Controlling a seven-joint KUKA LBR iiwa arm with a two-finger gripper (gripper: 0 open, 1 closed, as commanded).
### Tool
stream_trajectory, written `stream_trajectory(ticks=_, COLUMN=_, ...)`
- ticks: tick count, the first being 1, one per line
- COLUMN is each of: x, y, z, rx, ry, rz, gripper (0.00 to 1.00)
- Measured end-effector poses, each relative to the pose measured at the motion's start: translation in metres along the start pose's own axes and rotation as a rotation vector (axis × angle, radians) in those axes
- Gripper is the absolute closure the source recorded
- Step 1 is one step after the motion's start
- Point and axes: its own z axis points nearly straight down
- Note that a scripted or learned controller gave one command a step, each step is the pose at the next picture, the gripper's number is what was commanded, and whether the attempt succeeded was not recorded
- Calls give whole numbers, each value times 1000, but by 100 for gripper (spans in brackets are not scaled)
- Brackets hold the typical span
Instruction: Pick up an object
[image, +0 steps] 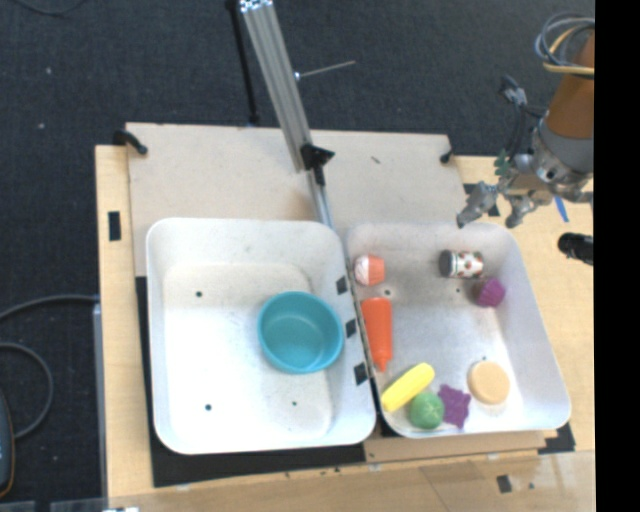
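My gripper (496, 208) hangs over the far right corner of the right bin (530, 330), open, with nothing between its fingers. Just below it in that bin lies a small can (461, 263) on its side and a purple fruit (489, 292). Along the bin's left wall sit an orange-and-white ball (369, 269) and an orange carrot (377, 330). At the near edge are a yellow piece (407, 386), a green ball (427, 410), a purple toy (457, 404) and a round orange piece (490, 382).
The left bin (200, 300) holds a blue bowl (300, 332) near its right side. A slanted metal rail (285, 90) runs down from the top to the gap between the bins. Cables hang by the arm's orange band (572, 100).
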Motion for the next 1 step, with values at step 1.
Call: stream_trajectory(ticks=1, x=0, y=0, z=0, rx=1, ry=0, rz=-2, gripper=0)
